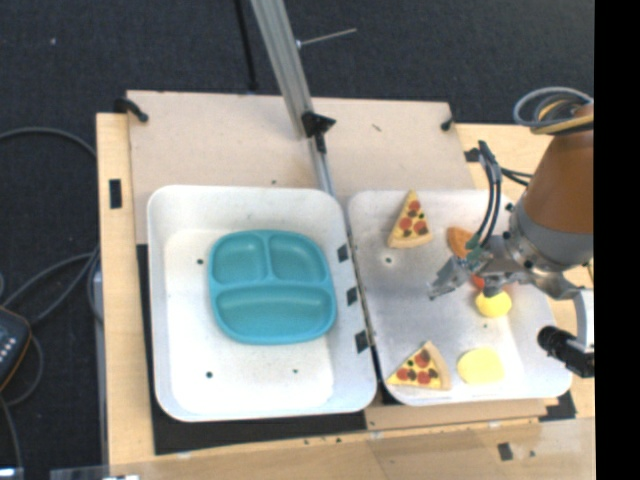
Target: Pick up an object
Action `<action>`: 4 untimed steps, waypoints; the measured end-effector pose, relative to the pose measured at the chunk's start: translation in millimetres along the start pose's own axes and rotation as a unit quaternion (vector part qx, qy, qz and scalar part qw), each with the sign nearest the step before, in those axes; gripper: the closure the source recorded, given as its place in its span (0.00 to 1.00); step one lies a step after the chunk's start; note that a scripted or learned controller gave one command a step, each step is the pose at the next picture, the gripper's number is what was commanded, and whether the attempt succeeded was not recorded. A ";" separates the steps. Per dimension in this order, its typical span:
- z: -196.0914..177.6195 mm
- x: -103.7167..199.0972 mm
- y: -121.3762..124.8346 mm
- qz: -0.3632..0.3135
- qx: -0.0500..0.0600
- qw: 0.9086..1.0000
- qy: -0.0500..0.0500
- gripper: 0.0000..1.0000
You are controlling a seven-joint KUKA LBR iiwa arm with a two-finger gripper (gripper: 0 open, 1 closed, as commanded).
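A triangular toy pizza slice [421, 366] and a flat yellow disc [481, 366] are lying nearest in the right white bin [400, 298]. Nothing is being lifted yet. The pincer [463, 271], state not discernible, is being held just beside a small yellow ball [492, 303]; a second pizza slice [410, 220] and an orange piece [459, 240] are crowding it.

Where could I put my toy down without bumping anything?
Left bin: bare floor all round the teal plate. Right bin: a free patch between the two pizza slices. Crowded by the gripper and yellow pieces.
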State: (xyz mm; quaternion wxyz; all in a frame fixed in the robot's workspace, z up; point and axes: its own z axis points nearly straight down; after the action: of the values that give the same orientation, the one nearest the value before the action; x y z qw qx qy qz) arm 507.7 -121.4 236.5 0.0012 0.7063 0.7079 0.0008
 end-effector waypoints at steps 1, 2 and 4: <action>0.0 -0.2 0.0 0.001 0.000 1.000 0.000 0.00; 47.3 4.6 -6.9 0.001 0.003 1.000 0.000 0.00; 137.1 -0.6 1.0 0.002 0.002 1.000 0.000 0.00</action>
State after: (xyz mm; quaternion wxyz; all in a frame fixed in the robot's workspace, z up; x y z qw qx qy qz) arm 509.1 -122.0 99.4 0.0001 0.7075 0.7068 -0.0007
